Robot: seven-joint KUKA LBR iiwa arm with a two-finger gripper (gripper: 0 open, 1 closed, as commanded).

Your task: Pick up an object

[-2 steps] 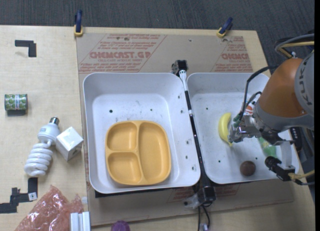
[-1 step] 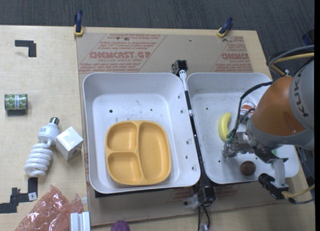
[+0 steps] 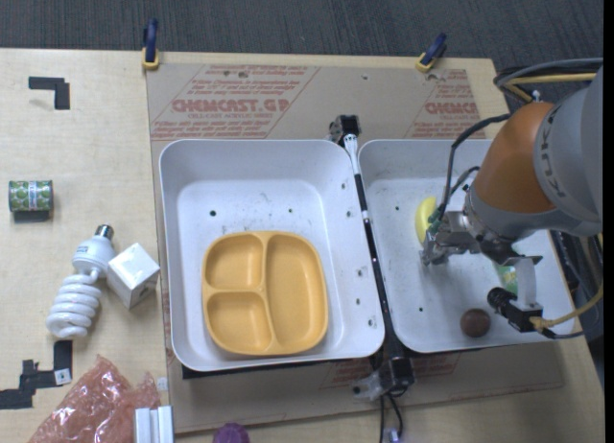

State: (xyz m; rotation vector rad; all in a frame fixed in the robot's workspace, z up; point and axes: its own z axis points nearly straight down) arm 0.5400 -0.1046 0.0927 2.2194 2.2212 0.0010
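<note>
The yellow object (image 3: 425, 218) is lying in the right bin (image 3: 403, 321), touching or just beside the gripper (image 3: 436, 251), which is reaching down there. Grip state: cannot tell. A brown ball (image 3: 475, 322) is sitting nearby. Nothing is visibly lifted; the pick appears outstanding.
</note>
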